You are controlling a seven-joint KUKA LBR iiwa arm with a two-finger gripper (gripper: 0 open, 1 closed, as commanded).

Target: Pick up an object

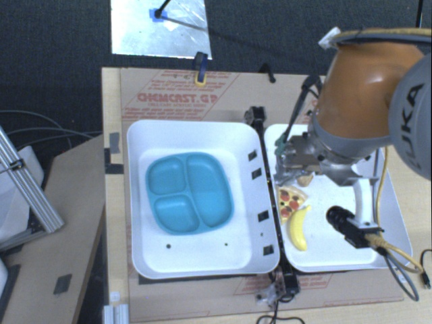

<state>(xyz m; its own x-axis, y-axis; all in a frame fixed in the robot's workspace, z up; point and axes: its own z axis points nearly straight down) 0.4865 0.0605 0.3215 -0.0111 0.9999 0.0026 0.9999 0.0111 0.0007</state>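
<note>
In the right bin (pixel 378 248) a yellow banana (pixel 298 229) lies near the front left, with a toy pizza slice (pixel 291 200) just above it. A small tan thing (pixel 305 179) peeks out beside the gripper. My gripper (pixel 291 162) hangs low over the right bin's left side, right above the pizza slice. The arm's bulk covers most of the fingers. The left bin (pixel 145 248) holds a blue divided plate (pixel 189 192).
A black divider with clips (pixel 265 181) runs between the two bins. The bins rest on a cardboard sheet (pixel 179 96). An aluminium frame (pixel 23 187) stands at the far left. The arm hides the right bin's back half.
</note>
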